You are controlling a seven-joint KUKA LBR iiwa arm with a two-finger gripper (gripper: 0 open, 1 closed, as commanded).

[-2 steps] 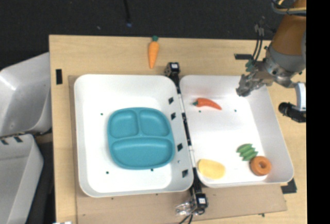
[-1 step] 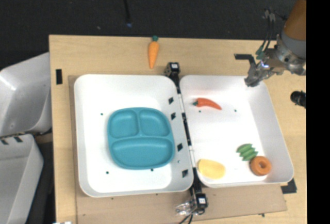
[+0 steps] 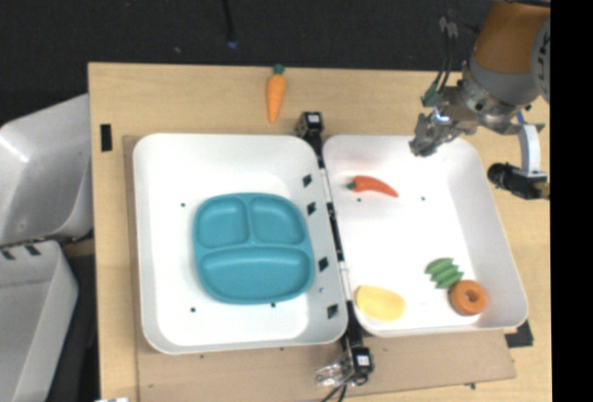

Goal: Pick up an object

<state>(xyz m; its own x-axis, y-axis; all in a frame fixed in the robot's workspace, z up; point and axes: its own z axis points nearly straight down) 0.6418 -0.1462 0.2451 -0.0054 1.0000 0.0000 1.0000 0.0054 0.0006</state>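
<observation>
The right bin (image 3: 482,206) holds a red chili pepper (image 3: 373,187) near its back left. A green leafy piece (image 3: 443,272), an orange ring-shaped donut (image 3: 468,297) and a yellow lemon-like piece (image 3: 380,303) lie along its front. My gripper (image 3: 427,141) hangs over the back edge of the right bin, to the right of the chili and apart from it. Nothing shows between its fingers.
A blue divided plate (image 3: 252,247) lies in the left bin (image 3: 157,206). An orange carrot (image 3: 275,94) rests on the bench behind the bins. A black clip (image 3: 309,124) sits at the back of the bins' seam. White boxes (image 3: 37,196) stand at the far left.
</observation>
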